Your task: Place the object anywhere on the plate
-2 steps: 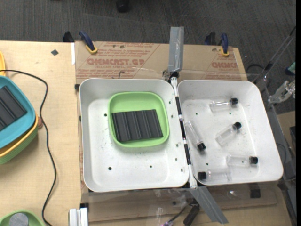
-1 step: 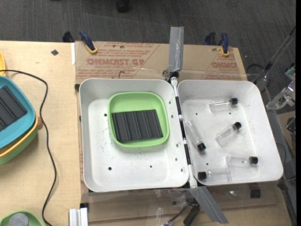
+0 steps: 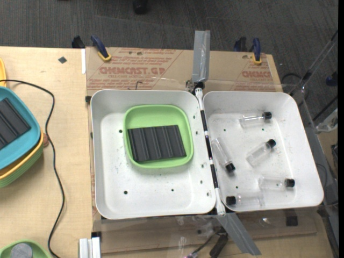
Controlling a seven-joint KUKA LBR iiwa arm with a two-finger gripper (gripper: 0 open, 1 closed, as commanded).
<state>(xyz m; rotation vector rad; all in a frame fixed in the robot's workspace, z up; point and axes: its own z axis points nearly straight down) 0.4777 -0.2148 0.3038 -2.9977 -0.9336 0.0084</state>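
Leftmost, a teal plastic tray with a dark insert (image 3: 16,125) sits on the wooden bench, and a thin black cable (image 3: 54,144) loops past it. Next comes the left shallow white bin (image 3: 102,198), which holds the green square plastic plate (image 3: 158,112). A dark ribbed rectangular mat (image 3: 156,143) lies flat on the plate and covers most of its floor.

Across the central divider, the right shallow white bin (image 3: 301,117) holds the candidate objects, five clear plastic vials with black caps, all lying on their sides and apart from one another:
- The vial nearest the divider (image 3: 222,155) runs from upper left to lower right, with its cap at the lower end.
- The front-corner vial (image 3: 242,200) lies roughly left to right, cap to the left.
- The top vial (image 3: 252,120) lies nearly left to right, cap to the right.
- The middle vial (image 3: 260,152) is slanted, cap to the upper right.
- The front-right vial (image 3: 274,183) lies left to right, cap to the right.

No vial is on the plate yet, so the pick is still to come. A reach from the right meets the vials first. The plate lies beyond them to the left, so a carry must cross the divider. A grasp probably needs to close across a vial's long axis.
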